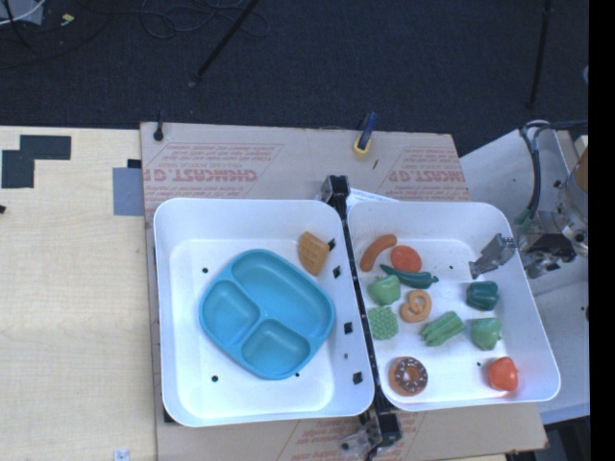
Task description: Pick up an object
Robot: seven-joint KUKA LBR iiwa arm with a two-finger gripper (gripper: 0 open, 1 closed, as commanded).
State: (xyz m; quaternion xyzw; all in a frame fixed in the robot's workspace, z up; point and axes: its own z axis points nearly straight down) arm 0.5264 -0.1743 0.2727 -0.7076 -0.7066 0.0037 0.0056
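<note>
Hovering over the right bin, the pincer looks blurred.

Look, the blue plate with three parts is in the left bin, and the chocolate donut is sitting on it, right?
Not quite. The blue plate is in the left bin, but the chocolate donut is not on it. The camera view shows the donut lying on the floor of the right bin, near its front edge, among the toy vegetables.

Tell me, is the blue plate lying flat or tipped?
Flat. The blue plate lies on the floor of the left bin, its three compartments facing up.
</note>
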